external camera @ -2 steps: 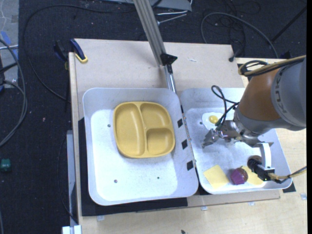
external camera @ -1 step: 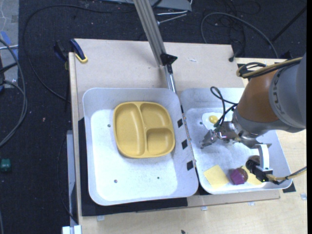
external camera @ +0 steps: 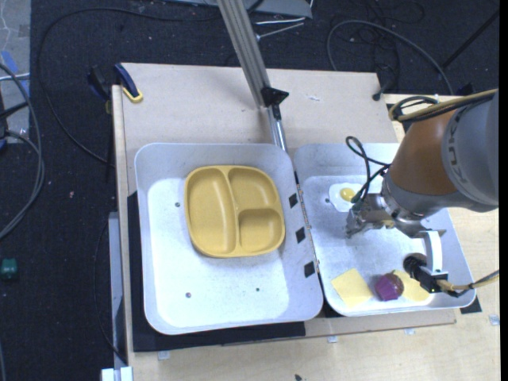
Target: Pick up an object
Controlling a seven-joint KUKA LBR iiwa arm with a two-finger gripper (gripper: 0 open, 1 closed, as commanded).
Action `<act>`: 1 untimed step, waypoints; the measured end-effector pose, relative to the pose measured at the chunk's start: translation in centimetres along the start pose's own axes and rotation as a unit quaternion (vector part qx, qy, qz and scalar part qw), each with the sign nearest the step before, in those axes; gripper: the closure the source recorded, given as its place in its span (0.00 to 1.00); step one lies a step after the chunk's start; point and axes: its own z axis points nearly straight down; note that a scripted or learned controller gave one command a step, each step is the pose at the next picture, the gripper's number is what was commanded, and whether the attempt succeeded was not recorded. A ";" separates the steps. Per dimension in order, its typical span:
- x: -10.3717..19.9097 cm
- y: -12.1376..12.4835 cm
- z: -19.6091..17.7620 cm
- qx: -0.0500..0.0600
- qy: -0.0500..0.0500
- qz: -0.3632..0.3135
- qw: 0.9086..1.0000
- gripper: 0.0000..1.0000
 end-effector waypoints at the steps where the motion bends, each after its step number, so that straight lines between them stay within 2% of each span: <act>1: 0.4 -0.7 -5.6 0.001 0.001 -0.002 1.000 1.00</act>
